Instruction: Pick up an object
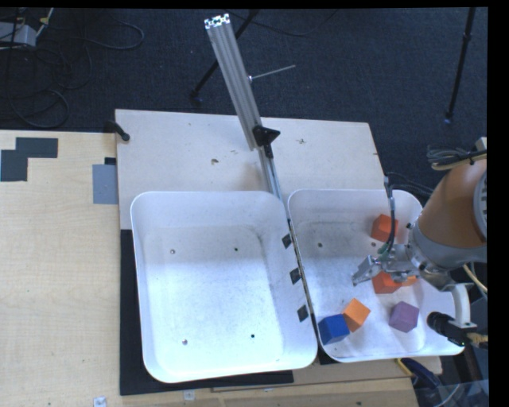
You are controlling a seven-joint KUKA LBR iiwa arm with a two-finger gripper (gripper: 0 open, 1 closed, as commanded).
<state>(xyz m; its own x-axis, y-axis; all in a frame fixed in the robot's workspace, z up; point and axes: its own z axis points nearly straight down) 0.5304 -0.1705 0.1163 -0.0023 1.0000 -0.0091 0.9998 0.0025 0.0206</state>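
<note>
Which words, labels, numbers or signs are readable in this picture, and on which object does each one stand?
There is no readable text.
The checkered marker on top of the metal rail shows only a black and white pattern, no letters.
The blocks and both white bins bear no print.

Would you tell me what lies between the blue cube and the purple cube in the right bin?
The camera view shows a small orange cube between the blue cube and the purple cube.
</note>
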